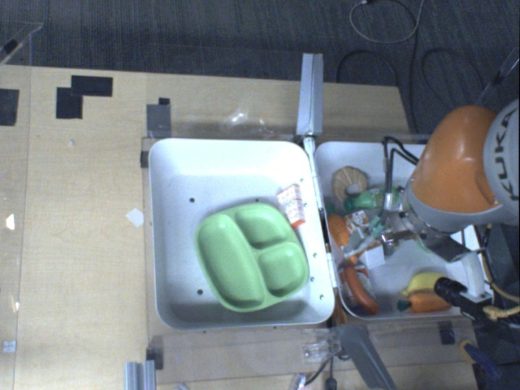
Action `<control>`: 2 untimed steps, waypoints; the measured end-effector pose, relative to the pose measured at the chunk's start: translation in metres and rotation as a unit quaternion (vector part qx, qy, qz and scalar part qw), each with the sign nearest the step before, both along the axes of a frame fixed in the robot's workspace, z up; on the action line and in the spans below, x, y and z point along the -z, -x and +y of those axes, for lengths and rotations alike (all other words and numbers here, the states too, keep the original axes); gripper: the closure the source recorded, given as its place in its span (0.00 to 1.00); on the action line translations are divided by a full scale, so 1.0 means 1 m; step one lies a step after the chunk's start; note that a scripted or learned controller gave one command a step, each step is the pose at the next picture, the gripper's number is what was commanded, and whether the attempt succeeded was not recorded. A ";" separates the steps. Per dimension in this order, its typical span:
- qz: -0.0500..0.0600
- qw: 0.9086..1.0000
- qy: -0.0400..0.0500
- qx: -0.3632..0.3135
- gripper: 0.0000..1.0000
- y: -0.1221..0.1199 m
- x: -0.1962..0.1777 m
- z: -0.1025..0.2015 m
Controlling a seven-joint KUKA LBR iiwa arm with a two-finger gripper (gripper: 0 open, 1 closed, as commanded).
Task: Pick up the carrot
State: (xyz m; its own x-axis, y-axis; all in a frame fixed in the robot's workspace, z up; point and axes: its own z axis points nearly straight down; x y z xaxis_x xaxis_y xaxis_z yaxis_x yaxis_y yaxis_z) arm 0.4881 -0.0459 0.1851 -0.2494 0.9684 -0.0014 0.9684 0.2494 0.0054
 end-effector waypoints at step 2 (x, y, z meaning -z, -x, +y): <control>0.000 0.985 0.000 -0.170 0.00 -0.047 0.000 0.116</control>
